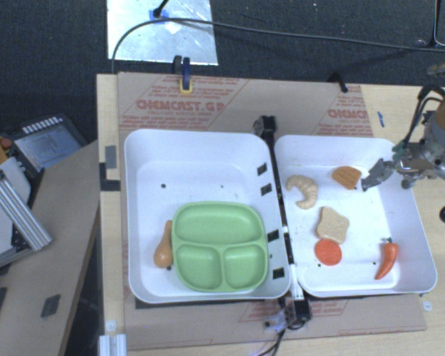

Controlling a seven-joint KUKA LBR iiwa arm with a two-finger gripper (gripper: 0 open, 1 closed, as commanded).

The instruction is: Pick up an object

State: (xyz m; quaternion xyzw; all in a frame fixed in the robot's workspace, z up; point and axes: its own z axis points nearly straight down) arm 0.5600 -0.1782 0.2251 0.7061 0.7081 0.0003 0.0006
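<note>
The right bin (411, 221) holds a pale croissant (304, 190), an orange bread-like piece (347, 176), a slice of toast (332, 225), a round red tomato slice (328, 252) and a red chili pepper (386, 259). My gripper (374, 176) hangs over the right bin's far right part, its tip just right of the orange piece. Nothing is seen held in it. The left bin (144, 199) carries a green divided plate (219, 245) and a tan drumstick-shaped piece (164, 247) to the plate's left.
Both bins rest on a cardboard sheet (230, 99) on the bench. A black divider clip strip (276, 199) runs between the bins. Cables (297, 39) cross the dark floor behind. Grey equipment (30, 191) stands at the left.
</note>
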